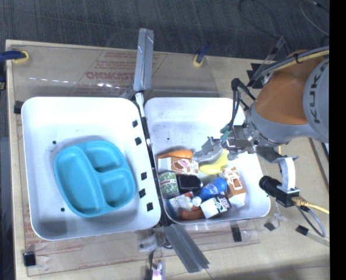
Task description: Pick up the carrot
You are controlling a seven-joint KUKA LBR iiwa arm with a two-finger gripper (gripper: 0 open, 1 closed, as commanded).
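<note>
The grey arm's two-finger metal pincer [210,149] hovers low over the right-hand shallow white bin [184,112], above a heap of small packages at its near edge; its grip state cannot be told. The orange carrot [177,154] lies at the heap's far left, just beside the pincer's tip and against the bin's left wall. A blue compartment tray [94,177] sits in the left-hand white bin [73,112].
</note>
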